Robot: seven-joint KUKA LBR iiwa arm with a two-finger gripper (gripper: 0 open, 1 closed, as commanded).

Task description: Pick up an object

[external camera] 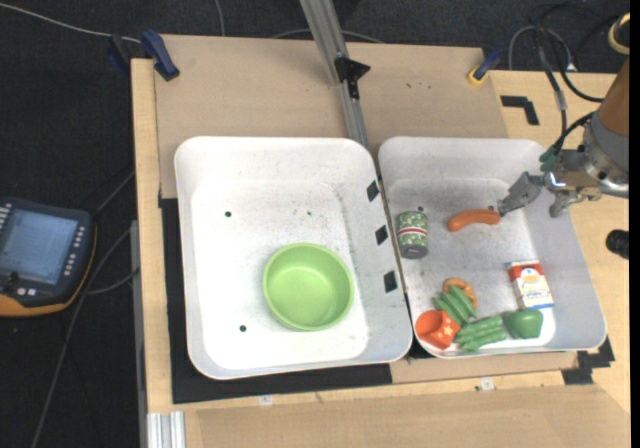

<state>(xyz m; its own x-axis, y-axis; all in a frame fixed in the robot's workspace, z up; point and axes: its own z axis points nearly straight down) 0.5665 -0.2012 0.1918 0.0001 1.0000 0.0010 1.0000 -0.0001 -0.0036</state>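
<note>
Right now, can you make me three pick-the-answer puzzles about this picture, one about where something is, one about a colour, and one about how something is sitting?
1. Where is the round light green plastic bowl?
A. in the left white bin
B. in the right white bin
C. on the brown bench

2. What colour is the small sausage-shaped toy?
A. blue
B. orange
C. white

3. How does the bowl sit?
A. upside down
B. on its side
C. upright, open side up

Answers: 1 A, the bowl lies alone in the left bin. 2 B, the toy beside the gripper is orange. 3 C, you can look straight into its hollow.
</note>
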